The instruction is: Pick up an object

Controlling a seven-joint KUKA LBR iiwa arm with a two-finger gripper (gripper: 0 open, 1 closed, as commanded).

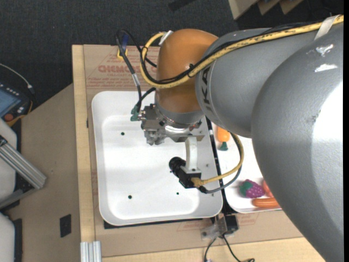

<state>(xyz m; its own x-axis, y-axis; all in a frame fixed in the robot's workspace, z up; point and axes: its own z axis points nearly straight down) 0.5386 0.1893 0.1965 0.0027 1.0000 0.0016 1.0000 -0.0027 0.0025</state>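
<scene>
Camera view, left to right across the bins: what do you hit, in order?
Shallow white left bin → grey two-finger gripper → small orange piece → purple grape-like toy bunch.

The grey arm (pixel 283 108) runs off the right edge and covers most of the right bin (pixel 235 198), leaving a near corner peeking out. An orange thing (pixel 222 136) there is half hidden behind the arm, so I can't tell what it is. A purple knobbly piece (pixel 251 189) and an orange-red one (pixel 265 203) beside it are partly covered too. The gripper (pixel 154 131) is tucked under the orange band (pixel 182 59), its tip lost in a huddle of metal. Three dark specks (pixel 130 196) on the floor of the left bin (pixel 109 162) are too small to name. The red lettering (pixel 112 68) on the cardboard (pixel 82 146) disappears behind the arm.
</scene>
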